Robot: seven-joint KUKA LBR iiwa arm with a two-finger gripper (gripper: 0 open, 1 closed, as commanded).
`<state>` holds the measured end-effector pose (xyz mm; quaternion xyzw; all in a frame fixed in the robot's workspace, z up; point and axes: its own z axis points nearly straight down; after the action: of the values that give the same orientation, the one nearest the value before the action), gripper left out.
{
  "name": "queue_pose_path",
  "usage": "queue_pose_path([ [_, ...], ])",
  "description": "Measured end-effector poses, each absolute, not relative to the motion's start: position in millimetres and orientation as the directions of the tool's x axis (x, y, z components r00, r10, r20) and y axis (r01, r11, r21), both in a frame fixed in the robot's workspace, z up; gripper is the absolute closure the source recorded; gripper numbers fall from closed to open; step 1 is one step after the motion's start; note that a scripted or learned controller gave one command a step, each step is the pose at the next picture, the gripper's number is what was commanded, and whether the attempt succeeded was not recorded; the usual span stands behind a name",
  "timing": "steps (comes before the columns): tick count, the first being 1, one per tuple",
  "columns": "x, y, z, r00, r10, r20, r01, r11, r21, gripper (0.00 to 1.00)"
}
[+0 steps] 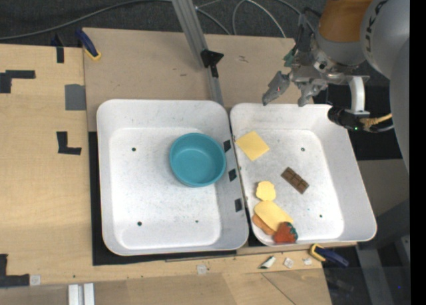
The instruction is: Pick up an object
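Note:
My gripper (290, 93) hangs above the far rim of the right bin (346, 164), its two fingers spread apart with nothing between them. Below it in that bin lie a pale yellow square slice (252, 145), a brown chocolate bar (294, 180), a small yellow round piece (265, 191), and a yellow wedge (271, 215) beside a red strawberry-like piece (286, 233) near the front corner. A teal bowl (196, 158) stands upright in the left bin (126, 184).
A slanted grey metal pole (193, 30) rises behind the bins. Cables trail across the dark floor at the back. Yellow-blue clamps (88, 44) hold the board at its far left corner and near the front right edge (327, 254).

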<state>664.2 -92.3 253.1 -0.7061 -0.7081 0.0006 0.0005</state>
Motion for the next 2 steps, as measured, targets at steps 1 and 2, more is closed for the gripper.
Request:
queue_pose_path([
  [1, 664.2, -92, 253, -0.003, 1.0, -0.001, 1.0, 0.003, -0.002, 0.0],
  [2, 668.7, -84, 202, -0.002, 1.0, 0.0, 1.0, 0.002, -0.006, 0.0],
])
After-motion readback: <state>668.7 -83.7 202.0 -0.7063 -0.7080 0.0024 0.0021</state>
